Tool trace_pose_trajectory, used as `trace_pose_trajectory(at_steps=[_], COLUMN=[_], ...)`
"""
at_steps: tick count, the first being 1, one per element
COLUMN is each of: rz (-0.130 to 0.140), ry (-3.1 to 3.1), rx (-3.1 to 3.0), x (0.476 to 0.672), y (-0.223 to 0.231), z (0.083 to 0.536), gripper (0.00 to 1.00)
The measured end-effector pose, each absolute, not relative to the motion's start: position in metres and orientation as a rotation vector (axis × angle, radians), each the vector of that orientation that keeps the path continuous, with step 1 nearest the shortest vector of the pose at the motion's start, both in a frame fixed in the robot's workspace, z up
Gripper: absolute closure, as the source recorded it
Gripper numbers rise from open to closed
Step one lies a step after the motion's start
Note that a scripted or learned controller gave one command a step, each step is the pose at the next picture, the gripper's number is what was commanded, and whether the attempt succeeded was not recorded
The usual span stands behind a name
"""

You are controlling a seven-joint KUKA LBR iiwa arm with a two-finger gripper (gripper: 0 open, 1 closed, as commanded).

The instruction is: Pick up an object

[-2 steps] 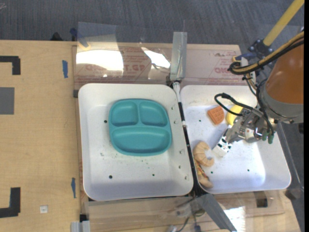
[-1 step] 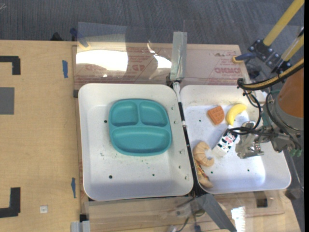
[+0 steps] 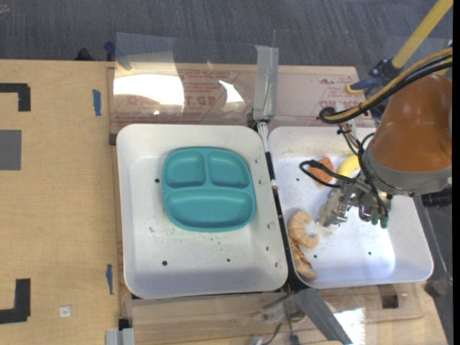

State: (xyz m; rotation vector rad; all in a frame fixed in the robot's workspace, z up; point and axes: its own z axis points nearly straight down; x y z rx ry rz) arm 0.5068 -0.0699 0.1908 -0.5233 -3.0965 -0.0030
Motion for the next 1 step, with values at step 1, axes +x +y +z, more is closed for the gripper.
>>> trace_pose_trajectory(at_steps=[1], rz=[-0.002], ry=[-2.954], rx=[-1.067], x=[0.4918], y=[0.0071], z=[0.1844], gripper=[1.0])
